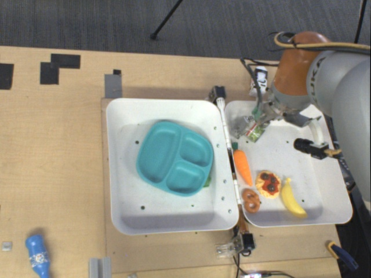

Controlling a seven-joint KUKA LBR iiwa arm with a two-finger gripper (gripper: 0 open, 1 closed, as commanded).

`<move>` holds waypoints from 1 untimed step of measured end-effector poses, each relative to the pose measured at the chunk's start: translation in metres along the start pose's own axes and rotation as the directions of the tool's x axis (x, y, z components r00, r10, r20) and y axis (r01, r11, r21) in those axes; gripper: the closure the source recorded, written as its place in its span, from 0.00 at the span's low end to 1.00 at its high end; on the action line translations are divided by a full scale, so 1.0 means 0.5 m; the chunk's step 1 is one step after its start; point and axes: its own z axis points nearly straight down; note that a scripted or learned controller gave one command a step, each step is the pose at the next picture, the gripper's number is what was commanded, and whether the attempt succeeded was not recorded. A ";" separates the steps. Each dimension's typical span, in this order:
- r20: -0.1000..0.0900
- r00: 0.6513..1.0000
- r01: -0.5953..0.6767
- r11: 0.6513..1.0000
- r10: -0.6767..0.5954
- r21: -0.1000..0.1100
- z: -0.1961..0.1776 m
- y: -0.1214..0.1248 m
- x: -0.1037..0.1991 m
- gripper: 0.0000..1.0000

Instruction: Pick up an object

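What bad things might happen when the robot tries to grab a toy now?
1. The gripper is low in the back corner of the right bin, close to the divider between the bins, so it might bump the wall.
2. The carrot lies right along that divider, which may leave little room to grab it.
3. The pretzel, pizza slice and banana sit close together, so grabbing one might shove another.

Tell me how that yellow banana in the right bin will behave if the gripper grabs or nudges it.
The banana looks like a smooth plastic toy, so probably stiff, light and a bit slippery between fingers. Its curved shape suggests it would pivot or rock rather than slide straight when nudged. It lies close to the pizza slice, so a push toward that side would likely shift that too.
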 end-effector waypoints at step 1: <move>0.006 1.000 0.003 1.000 -0.003 -0.011 -0.026 0.006 -0.001 1.00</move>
